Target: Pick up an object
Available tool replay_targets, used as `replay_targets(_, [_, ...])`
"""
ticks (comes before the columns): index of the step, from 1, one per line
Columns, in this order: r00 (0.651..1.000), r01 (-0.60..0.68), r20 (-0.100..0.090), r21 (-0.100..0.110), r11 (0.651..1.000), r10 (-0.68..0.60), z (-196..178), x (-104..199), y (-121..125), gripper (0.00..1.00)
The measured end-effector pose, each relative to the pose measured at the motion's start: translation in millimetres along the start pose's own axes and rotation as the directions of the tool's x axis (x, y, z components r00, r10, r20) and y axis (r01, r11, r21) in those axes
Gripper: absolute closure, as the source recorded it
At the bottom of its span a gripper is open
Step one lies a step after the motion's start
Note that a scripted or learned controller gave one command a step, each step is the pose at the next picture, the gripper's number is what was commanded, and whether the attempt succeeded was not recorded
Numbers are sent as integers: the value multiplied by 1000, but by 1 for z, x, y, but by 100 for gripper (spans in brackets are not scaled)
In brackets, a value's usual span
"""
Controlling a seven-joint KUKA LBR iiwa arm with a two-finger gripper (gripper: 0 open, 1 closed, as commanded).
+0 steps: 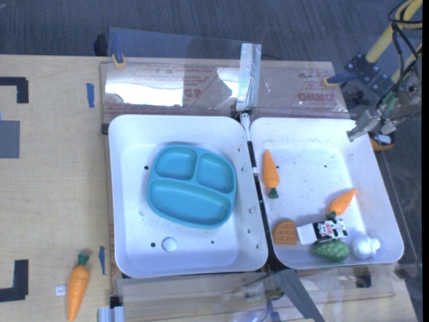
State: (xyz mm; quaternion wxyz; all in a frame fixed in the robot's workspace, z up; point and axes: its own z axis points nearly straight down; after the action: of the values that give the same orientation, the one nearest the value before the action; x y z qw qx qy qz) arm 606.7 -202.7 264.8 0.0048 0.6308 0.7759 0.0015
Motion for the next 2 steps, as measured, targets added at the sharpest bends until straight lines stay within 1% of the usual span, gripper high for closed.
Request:
replay_targets(1, [997,-70,-9,18,997,70,141,12,-71,0])
replay_targets(2, [999,-35,-13,0,999,35,176,15,-88,0])
